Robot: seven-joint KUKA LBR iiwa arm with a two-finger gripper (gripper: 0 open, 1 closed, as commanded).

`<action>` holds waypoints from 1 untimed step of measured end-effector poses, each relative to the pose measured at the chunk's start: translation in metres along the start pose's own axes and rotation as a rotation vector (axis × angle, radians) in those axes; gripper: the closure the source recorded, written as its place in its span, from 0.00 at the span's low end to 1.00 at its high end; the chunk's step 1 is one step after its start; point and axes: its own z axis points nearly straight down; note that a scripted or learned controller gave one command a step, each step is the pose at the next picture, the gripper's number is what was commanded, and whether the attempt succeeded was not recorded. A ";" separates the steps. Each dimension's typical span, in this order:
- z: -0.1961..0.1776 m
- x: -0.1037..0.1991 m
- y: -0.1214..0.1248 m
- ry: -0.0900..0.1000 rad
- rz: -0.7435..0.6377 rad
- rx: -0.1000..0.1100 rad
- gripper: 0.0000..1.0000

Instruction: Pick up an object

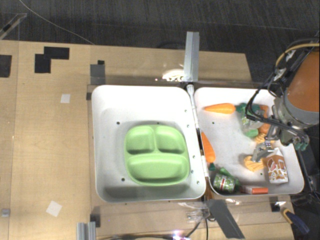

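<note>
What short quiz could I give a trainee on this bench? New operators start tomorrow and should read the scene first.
1. True or false: the green tray lies in the right bin.
2. Which bin holds the carrot?
3. The green can sits at the right bin's: A) far edge B) near-left corner C) centre.

Key: 1 false, it lies in the left bin; 2 the right; 3 B.

orange carrot [219, 108] lying flat at right bin's far side, second carrot [207, 148] along its left wall, green can [223, 182] on its side near-left, brown carton [276, 167] near-right, red marker [256, 189] at near edge
</note>
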 end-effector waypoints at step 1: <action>0.124 0.010 -0.018 -0.002 -0.016 0.001 0.00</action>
